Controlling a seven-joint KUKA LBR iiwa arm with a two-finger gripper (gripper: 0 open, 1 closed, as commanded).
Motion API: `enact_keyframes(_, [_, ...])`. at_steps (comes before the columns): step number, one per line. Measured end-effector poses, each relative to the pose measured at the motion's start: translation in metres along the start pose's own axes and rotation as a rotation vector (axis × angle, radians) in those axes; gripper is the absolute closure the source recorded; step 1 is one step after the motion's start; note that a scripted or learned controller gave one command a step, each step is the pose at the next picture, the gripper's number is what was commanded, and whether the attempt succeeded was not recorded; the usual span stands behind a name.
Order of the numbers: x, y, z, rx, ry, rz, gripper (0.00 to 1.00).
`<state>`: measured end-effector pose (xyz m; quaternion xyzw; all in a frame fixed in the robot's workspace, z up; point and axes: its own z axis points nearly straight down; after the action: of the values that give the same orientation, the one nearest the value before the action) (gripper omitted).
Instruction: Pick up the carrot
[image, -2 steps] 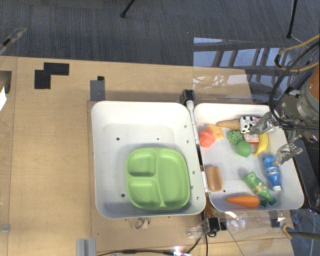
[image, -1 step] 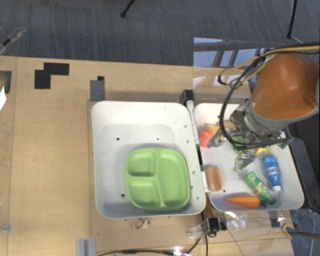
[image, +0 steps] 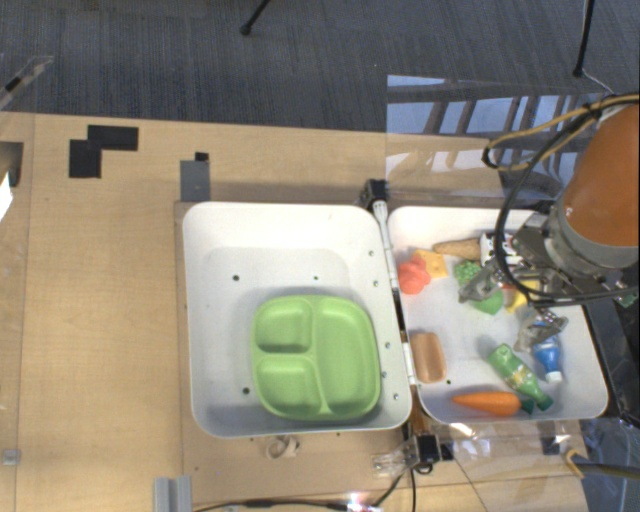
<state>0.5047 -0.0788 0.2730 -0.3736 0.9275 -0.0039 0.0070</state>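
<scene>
In the right bin, near its front edge, the carrot lies on its side, orange and roughly level across the view, its thicker end toward the green item beside it. The gripper sits well apart from it, farther back in the same bin, hanging below the grey wrist and the orange band of the arm, which comes in from the right. Whether the gripper is released or clenched cannot be told, because dark metal parts and cables blur together there. Nothing orange shows at its tip, and the carrot rests on the bin floor.

Between gripper and carrot lies a green packet, slanted, its lower end just beside the carrot's right end. A small blue-and-white item sits near the packet on the right. Close to the gripper are a green leafy toy, a yellow piece and a red round toy toward the bin's left wall, with a tan cone-like shape behind them. A brown bread-like block lies by the left wall, to the left of and slightly behind the carrot.

The left bin holds a green divided plate with three compartments, set toward the front. Both bins rest on the wooden tabletop, which carries black markers at its far left.
</scene>
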Motion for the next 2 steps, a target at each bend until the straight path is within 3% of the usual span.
enact_keyframes(1, [0.001,-0.014,0.039,-0.009,0.002,-0.311,0.0])
enact_keyframes(2, [0.025,-0.004,0.049,-0.006,0.0,-0.606,0.0])
